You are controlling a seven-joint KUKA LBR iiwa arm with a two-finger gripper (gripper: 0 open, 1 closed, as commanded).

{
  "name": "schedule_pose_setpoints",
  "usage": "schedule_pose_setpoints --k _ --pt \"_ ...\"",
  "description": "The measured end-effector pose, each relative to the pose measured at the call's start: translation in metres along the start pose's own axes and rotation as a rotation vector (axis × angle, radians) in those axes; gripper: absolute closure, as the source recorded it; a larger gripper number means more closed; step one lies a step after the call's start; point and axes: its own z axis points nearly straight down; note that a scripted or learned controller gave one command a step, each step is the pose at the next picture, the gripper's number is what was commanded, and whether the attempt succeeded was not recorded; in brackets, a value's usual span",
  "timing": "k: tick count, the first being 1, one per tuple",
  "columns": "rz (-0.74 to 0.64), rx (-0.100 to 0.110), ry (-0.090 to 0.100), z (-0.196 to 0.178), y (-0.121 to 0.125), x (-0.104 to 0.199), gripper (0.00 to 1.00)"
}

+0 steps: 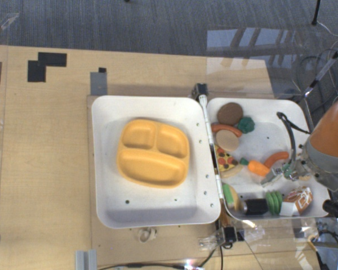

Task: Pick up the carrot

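The carrot (257, 167) lies on the floor of the right bin (296, 107), not yet lifted, while the tool (277, 175) hangs just beside it at about 4 o'clock, its fingers seemingly spread, so grasp and lift remain.

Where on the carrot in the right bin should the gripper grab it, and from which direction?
Grip the carrot across its orange middle, coming straight down from above. It lies flat on the right bin floor, long axis running left to right, so the fingers should probably close across its narrow width. The gripper sits just right of it; the pizza slice crowds its green end.
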Motion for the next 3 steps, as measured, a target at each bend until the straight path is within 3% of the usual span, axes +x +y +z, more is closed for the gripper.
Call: schedule_pose_setpoints --k 1,2,3 --pt "0.05 -0.009 0.002 0.009 0.073 0.032 0.0" --pt "0.043 -0.014 0.0 -0.004 0.075 0.031 1.0" --pt "-0.142 -0.009 0.007 -0.092 0.076 0.12 1.0"
